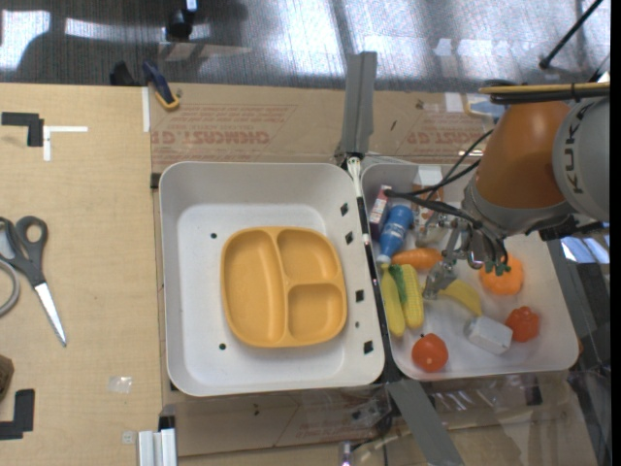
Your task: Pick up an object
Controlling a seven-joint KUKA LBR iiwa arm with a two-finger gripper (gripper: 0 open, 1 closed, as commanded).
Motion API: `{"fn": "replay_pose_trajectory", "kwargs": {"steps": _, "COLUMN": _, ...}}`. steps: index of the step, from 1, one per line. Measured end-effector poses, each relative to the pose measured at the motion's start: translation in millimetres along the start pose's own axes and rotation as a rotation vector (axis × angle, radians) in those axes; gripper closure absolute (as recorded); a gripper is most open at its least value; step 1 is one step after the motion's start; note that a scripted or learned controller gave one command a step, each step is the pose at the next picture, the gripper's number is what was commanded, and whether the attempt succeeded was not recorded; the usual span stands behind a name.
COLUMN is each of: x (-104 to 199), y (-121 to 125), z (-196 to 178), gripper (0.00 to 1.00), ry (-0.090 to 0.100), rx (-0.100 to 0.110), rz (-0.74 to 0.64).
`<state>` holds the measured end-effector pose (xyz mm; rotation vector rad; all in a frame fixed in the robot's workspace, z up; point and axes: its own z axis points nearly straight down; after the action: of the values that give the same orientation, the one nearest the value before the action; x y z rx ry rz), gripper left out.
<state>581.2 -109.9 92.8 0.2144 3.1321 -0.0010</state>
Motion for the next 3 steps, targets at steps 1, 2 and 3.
{"fn": "replay_pose_trajectory", "kwargs": {"steps": 1, "x": -2, "y": 1, "z": -10, "gripper": 1.00, "ry": -0.006, "rx": 0.001, "rz": -0.004}}
{"fn": "replay_pose_trajectory", "kwargs": {"steps": 2, "x": 10, "y": 74, "z": -145, "gripper": 1.00, "ry": -0.001, "rx": 0.000, "rz": 0.066}}
{"fn": "replay_pose_trajectory", "kwargs": {"steps": 3, "x": -8, "y": 119, "z": -166, "gripper": 1.00, "ry": -0.001, "rx": 0.000, "rz": 0.248}}
